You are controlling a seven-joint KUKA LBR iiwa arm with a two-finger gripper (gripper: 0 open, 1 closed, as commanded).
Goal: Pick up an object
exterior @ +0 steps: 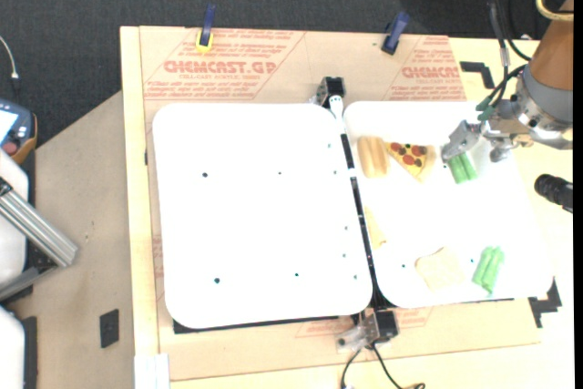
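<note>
Camera view: my claw [466, 152] sits in the right bin's [519, 223] far part, apparently clamped on a green piece [462, 168]. I judge it light, rigid, slippery; midsection grip is best.

Gripper [463, 152] above right bin [524, 223] (green piece [462, 168] between fingers), pizza slice [409, 156] beside

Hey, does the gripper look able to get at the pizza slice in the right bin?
Probably yes. The pizza slice lies flat in the open, with a bread stick just beside it, apart from it. The gripper sits close by with nothing between them.
</note>
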